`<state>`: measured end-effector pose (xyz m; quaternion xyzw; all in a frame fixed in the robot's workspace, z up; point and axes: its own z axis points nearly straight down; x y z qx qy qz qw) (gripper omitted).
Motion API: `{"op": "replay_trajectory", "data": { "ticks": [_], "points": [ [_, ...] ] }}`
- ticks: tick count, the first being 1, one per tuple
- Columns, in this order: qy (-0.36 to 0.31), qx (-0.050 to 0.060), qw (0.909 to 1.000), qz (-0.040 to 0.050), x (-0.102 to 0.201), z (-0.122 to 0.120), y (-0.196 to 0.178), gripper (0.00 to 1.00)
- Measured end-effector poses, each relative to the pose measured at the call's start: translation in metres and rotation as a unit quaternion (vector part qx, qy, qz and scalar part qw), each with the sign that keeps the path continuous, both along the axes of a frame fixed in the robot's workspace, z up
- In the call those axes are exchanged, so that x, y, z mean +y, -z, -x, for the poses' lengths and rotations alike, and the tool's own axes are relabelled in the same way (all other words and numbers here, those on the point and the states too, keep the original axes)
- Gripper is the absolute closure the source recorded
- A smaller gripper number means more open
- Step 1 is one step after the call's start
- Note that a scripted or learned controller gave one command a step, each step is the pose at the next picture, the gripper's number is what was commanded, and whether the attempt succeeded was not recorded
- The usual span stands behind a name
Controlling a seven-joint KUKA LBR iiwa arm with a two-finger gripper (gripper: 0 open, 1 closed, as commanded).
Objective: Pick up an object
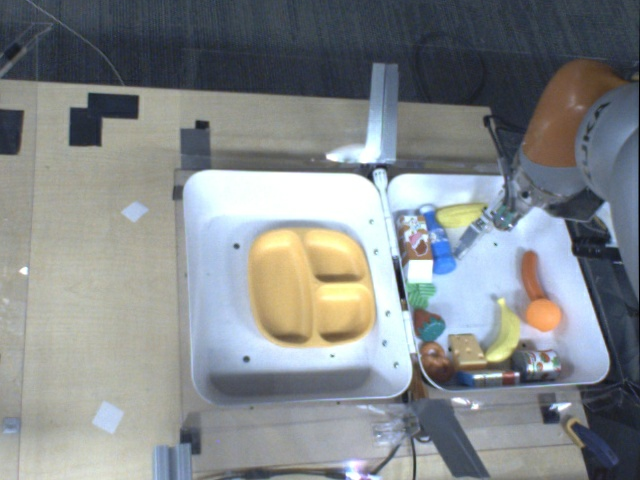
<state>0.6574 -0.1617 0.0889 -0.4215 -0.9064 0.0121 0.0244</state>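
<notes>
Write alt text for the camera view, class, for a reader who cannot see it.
A grey robot arm with an orange band reaches from the right, its gripper above the right bin, near a yellow object. That bin holds small items, including a banana and an orange ball. The left bin holds a yellow divided tray.

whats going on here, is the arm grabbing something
A robot arm reaches in from the right, its gripper low over the right bin, near the top, beside a yellow object and a blue bottle. Nothing shows between its fingers, so no pick yet. The left bin holds a yellow divided tray.
</notes>
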Motion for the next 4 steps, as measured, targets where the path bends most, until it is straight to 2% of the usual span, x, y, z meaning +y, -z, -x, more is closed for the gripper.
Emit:
{"op": "replay_trajectory", "data": {
  "ticks": [1,2,3,4],
  "points": [
    [0.025,-0.029,0.9993,0.0017,-0.014,0.02,0.002,0.0],
    [0.183,-0.016,0.9829,0.0081,0.015,0.004,0.001,0.0],
    [0.179,-0.024,0.9835,0.0095,0.016,0.0,-0.012,1.0],
    [0.383,-0.029,0.9231,0.008,0.086,0.016,-0.098,1.0]
  ]
}}
